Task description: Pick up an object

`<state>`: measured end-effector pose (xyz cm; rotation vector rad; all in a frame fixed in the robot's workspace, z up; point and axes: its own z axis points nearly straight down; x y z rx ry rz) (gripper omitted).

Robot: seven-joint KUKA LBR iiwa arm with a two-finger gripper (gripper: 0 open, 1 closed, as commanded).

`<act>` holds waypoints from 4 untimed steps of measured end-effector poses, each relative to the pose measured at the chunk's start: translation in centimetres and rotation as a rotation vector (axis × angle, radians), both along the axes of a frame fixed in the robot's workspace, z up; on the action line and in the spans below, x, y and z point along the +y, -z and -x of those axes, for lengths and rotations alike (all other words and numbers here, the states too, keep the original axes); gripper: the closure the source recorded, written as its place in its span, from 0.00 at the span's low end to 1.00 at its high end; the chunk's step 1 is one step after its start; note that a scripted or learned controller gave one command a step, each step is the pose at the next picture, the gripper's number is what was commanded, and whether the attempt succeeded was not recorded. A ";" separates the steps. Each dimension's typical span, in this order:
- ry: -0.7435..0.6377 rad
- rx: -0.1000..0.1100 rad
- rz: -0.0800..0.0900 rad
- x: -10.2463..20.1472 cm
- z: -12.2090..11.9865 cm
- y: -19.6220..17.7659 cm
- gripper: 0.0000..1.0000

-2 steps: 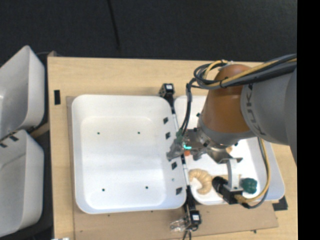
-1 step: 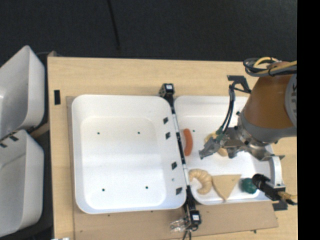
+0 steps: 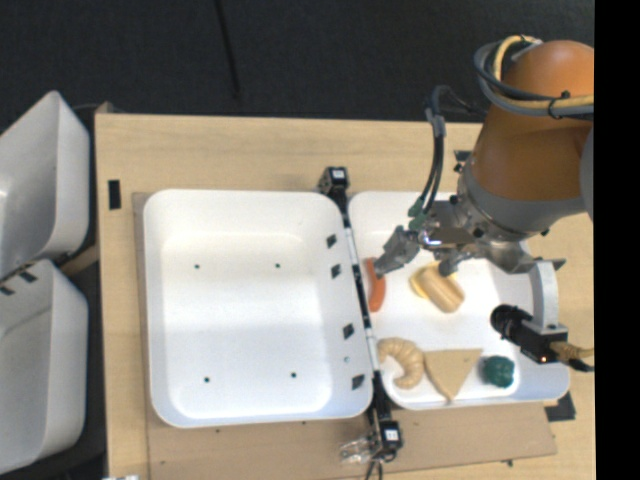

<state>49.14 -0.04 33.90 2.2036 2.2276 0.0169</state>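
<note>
Camera view: claw low over right bin, nothing gripped

Claw — two dark fingers spread apart, one reaching toward the bin divider, the other near the tan roll; nothing sits between them.
Right bin — holds all loose items, likely because picking starts here; left bin serves as the other tray on the surface.
Orange piece — small, elongated, lying against the divider wall, just below the nearer finger; probably the target, though its shape is partly unclear.
Tan roll — pale cylinder, mid-bin.
Croissant, tan wedge, green lump — along the near wall.
</note>
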 end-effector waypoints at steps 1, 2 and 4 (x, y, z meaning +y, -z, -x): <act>0.003 0.010 0.003 -0.5 0.0 -0.4 1.00; 0.002 0.011 0.004 -0.5 0.0 -0.4 0.00; 0.011 0.019 0.003 0.4 -4.3 14.5 0.00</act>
